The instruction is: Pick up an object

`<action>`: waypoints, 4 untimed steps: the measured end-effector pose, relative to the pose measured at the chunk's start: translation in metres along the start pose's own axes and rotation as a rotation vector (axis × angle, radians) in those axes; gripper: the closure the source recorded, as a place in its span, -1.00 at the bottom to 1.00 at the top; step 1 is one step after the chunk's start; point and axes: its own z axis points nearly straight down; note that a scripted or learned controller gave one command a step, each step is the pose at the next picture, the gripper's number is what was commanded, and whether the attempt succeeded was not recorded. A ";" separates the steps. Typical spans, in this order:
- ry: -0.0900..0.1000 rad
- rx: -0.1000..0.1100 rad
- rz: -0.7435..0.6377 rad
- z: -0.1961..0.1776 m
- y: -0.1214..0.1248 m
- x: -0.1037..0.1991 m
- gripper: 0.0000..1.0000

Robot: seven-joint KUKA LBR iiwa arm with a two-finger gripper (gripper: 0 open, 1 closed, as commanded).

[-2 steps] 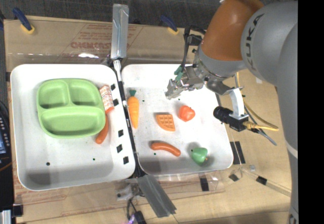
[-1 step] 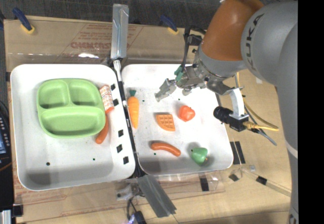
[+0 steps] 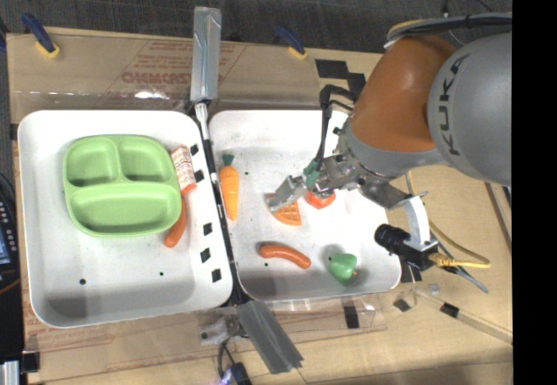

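A brown bench (image 3: 104, 61) with red print along its far side carries two shallow white bins set side by side, the left bin (image 3: 35, 226) and the right bin (image 3: 270, 126) touching along their shared edge. A grey metal strip (image 3: 205, 52) runs from the far edge to the seam between them. Two blue clamps (image 3: 42, 35) (image 3: 291, 39) grip the bench's far edge. Black tape patches (image 3: 339, 74) lie just beyond the right bin.

The arm (image 3: 409, 104) hides the right bin's (image 3: 261, 139) right wall. We cannot identify the red thing (image 3: 324, 199) beside the tool (image 3: 296, 192) (half covered).
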 end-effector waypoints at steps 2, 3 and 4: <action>-0.007 -0.015 -0.191 0.143 0.046 -0.045 -1.00; -0.002 -0.003 -0.099 0.129 0.074 -0.050 -1.00; -0.002 -0.003 0.138 0.150 0.065 -0.087 -1.00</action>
